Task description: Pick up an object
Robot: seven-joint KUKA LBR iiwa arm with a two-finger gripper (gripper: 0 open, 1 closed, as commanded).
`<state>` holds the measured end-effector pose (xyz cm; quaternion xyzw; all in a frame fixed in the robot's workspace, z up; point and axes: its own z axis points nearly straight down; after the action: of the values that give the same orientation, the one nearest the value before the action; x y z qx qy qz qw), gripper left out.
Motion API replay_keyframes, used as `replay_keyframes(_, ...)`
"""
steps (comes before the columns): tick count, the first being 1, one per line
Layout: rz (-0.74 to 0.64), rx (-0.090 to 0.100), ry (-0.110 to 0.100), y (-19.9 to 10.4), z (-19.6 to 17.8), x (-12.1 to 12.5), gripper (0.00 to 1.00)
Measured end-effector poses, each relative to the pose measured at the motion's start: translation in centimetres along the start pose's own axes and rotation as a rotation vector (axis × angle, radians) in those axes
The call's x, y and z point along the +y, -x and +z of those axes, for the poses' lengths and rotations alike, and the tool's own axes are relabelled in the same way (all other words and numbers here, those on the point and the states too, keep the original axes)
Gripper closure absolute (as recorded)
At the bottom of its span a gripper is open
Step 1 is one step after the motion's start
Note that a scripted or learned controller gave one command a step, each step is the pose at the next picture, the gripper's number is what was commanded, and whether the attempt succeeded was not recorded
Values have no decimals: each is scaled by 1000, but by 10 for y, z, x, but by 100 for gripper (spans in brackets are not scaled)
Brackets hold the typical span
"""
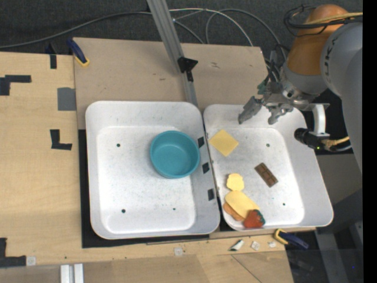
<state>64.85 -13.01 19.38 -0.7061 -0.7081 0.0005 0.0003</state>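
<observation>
Plywood bench panels (141, 69) carry two shallow white bins side by side, with dark cables trailing across the background behind them. All positions below refer to the right-hand white bin (306, 181). The two-finger gripper (260, 115) hovers over that bin's far rim, its fingers spread apart with nothing between them.

Candidate objects lie on the bin floor: a flat pale-yellow square block (224, 142) near the far-left corner, a small brown rectangular bar (265, 174) near the centre, a small yellow round piece (235, 182) left of centre, and a cluster of a yellow wedge (240, 203) with a red piece (254, 219) at the near-left edge. A teal round bowl (174, 153) sits in the neighbouring bin (106, 175).

The nearest target is judged to be the square block (it lies just below and left of the gripper). It rests flat, turned so that its corners point toward the bin walls; it has no marked long axis. The brown bar's long axis runs diagonally, from far-left to near-right.

For a sound grasp, centre the gripper over the block, align the fingers with two opposite flat sides, not its corners, and descend fully before closing.
</observation>
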Motion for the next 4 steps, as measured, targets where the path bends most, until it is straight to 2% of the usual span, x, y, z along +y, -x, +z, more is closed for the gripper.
replay_keyframes(1,0,0,0,0,0,0,0)
replay_keyframes(2,2,0,-7,4,64,-1,0)
replay_keyframes(3,1,-1,0,3,105,-1,0)
replay_keyframes(4,-1,-1,0,3,95,-1,100)
